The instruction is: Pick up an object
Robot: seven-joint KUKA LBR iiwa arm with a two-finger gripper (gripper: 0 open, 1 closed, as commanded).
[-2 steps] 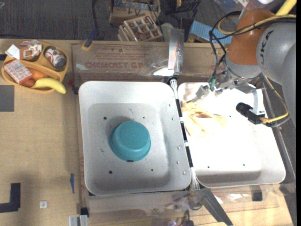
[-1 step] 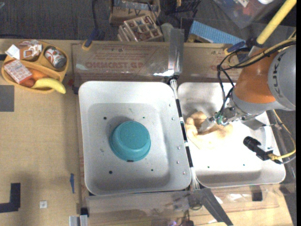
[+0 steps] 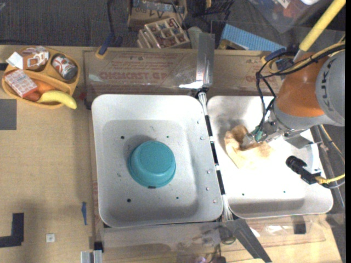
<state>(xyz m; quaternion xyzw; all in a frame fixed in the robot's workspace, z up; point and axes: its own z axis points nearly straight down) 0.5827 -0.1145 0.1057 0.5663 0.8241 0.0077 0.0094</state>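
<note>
A teal bowl (image 3: 152,163) lies upside down near the middle of the left bin (image 3: 109,119). In the right bin (image 3: 285,201) a tan, crumpled soft thing (image 3: 240,147) lies towards the bin's left side. My gripper (image 3: 256,138) reaches in from the right and is down at the top right of this tan thing, touching or just over it. The arm's grey and orange wrist (image 3: 299,100) hangs above the bin's upper right part.
An orange tray (image 3: 38,84) with food items and a banana sits on the bench at the far left. A cardboard wall (image 3: 142,73) runs behind both bins. Boxes and clutter stand beyond it.
</note>
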